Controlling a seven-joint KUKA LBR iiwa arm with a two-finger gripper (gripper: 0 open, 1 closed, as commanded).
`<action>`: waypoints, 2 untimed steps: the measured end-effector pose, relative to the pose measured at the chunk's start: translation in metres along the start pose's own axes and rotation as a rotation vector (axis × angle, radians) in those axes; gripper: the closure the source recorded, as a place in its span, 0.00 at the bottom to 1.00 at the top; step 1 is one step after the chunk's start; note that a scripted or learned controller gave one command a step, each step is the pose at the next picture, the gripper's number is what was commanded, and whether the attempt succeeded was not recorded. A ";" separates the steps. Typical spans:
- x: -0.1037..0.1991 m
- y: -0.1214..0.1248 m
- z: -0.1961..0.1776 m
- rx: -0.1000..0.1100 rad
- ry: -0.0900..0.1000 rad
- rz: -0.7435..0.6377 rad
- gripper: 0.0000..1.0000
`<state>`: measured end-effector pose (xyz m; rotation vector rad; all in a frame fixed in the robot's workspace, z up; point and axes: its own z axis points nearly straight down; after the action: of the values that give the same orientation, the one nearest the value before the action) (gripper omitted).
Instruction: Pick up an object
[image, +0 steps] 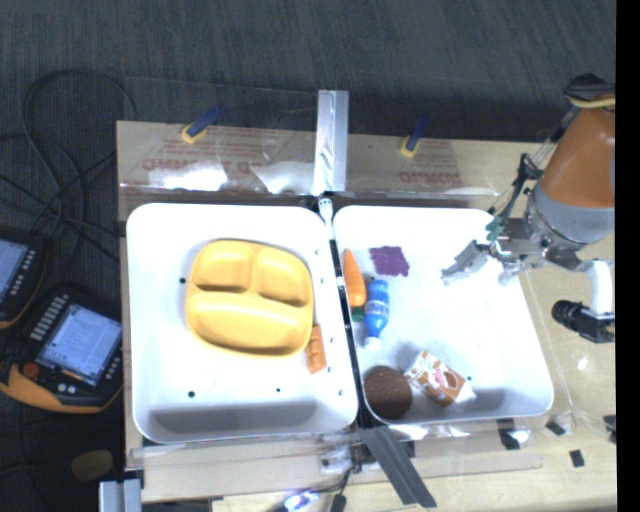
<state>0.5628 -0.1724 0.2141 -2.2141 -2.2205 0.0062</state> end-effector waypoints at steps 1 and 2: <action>0.050 -0.038 0.109 0.002 0.001 -0.031 0.00; 0.056 -0.019 0.126 -0.011 -0.007 -0.204 0.00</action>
<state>0.5423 -0.1166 0.0880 -1.9838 -2.4442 0.0009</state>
